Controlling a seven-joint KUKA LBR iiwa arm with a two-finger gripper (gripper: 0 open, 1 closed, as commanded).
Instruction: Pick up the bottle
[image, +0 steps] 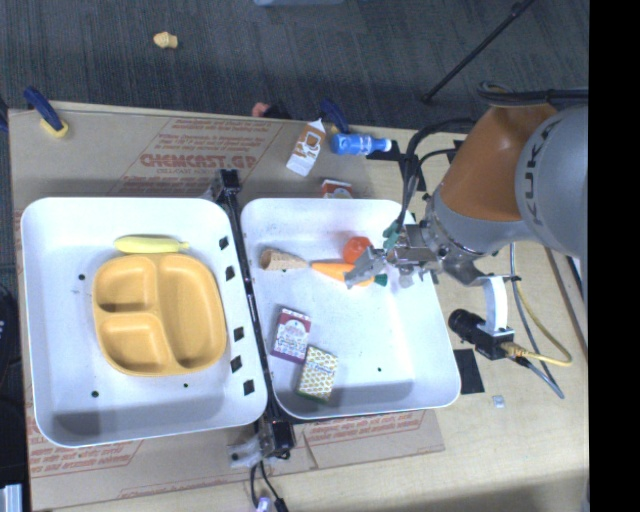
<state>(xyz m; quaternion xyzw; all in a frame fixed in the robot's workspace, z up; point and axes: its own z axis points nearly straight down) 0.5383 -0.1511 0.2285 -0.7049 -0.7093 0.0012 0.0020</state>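
A small blue bottle (352, 145) with a white cap end lies on its side on the cardboard behind the right bin (430, 340), outside it. My gripper (366, 270) hangs low over the right bin's upper right area, well in front of the bottle. It sits right beside an orange carrot (326, 268) and a red tomato-like ball (356, 247). Nothing of the bottle is near the gripper.
The right bin also holds a tan wedge (283, 261), a purple packet (291, 335) and a checkered box (318, 372). In the left bin (50, 300) lie a yellow divided tray (160, 310) and a banana (150, 243). A small carton (307, 148) lies next to the bottle.
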